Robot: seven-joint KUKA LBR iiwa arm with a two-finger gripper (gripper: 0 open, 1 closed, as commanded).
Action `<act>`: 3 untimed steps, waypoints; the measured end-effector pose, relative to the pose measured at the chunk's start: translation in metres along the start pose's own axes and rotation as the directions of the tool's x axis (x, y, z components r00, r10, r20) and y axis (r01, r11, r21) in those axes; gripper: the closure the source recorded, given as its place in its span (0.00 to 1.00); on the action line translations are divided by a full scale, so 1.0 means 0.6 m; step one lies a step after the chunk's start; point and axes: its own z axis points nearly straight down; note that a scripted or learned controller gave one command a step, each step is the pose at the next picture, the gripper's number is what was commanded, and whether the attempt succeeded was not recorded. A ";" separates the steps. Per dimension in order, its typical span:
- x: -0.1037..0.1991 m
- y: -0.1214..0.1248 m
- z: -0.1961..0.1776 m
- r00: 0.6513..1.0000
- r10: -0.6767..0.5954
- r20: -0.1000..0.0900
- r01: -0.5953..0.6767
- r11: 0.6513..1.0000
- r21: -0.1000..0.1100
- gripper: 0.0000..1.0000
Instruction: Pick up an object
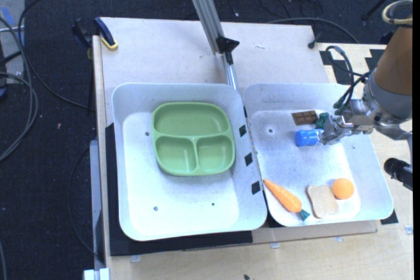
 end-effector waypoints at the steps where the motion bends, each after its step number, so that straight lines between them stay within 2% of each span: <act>1: 0.087 0.035 0.006 1.000 -0.005 -0.003 0.005 1.000 0.004 1.00; 3: 0.253 0.067 0.046 1.000 -0.004 -0.003 0.004 1.000 0.007 1.00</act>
